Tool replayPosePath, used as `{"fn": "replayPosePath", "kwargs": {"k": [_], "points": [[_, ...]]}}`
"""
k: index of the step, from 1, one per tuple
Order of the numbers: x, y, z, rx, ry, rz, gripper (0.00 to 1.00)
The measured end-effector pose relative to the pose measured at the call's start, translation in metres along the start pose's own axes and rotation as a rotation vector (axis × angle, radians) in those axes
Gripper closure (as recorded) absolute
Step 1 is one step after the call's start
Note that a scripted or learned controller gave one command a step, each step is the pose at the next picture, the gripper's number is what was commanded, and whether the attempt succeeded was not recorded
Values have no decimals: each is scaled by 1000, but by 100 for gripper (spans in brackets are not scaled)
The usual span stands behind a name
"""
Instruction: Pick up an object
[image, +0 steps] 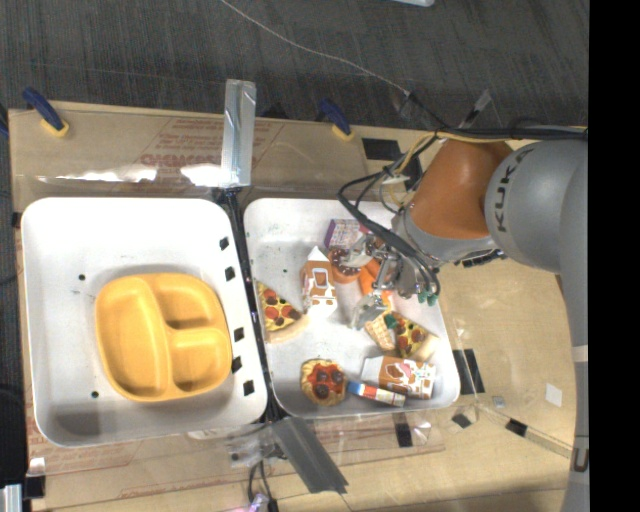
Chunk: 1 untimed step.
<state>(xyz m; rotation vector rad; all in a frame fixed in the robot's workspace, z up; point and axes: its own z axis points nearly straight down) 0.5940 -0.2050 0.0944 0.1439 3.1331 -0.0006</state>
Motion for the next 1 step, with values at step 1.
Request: {"fn": "replayPosePath", "kwargs": {"k": [1], "points": [[-3, 2, -12, 0, -5, -5, 100]]}}
